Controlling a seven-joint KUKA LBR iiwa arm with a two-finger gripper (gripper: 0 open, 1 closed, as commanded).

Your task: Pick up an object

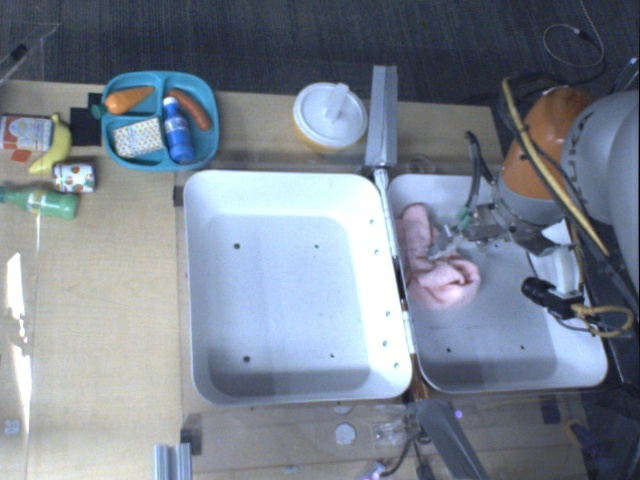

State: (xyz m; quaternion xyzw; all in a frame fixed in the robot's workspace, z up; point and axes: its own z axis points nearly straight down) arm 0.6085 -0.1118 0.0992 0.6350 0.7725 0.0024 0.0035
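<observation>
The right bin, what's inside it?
A pink cloth lies bunched by the right bin's left wall, with the pincer over it. Whatever sits under the cloth or the arm is hidden.

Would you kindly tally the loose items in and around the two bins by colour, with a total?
Pink: 1, the soft cloth in the right bin, at the gripper.
Yellow: 2, the lidded cup and banana.
Blue: 1, the divided tray.
Green: 1, the bottle.
Total: 5
</observation>
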